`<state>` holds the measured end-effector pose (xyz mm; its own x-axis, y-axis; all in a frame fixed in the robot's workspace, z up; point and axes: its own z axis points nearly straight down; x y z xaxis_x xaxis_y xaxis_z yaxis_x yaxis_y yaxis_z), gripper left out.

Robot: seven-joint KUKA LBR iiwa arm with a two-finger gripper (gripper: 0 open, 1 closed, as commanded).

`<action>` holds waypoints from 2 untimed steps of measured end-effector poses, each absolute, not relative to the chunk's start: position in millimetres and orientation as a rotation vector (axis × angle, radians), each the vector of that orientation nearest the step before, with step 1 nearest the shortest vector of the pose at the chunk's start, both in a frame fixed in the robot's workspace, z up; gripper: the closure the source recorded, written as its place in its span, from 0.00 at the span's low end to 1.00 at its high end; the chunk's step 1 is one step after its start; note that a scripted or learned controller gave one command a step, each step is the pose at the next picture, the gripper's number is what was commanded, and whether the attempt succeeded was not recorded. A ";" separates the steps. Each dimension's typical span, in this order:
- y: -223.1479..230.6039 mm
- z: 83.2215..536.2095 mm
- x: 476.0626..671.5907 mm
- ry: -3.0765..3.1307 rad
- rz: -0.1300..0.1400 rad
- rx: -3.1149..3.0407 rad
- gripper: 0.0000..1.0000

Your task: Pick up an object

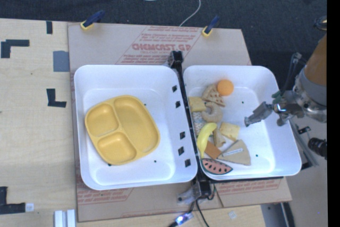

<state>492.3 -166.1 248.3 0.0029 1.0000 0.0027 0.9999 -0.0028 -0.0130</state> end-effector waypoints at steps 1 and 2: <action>-165.8 254.0 494.6 -2.221 0.002 -2.219 0.00; -169.5 194.7 485.7 -2.217 0.007 -2.217 0.00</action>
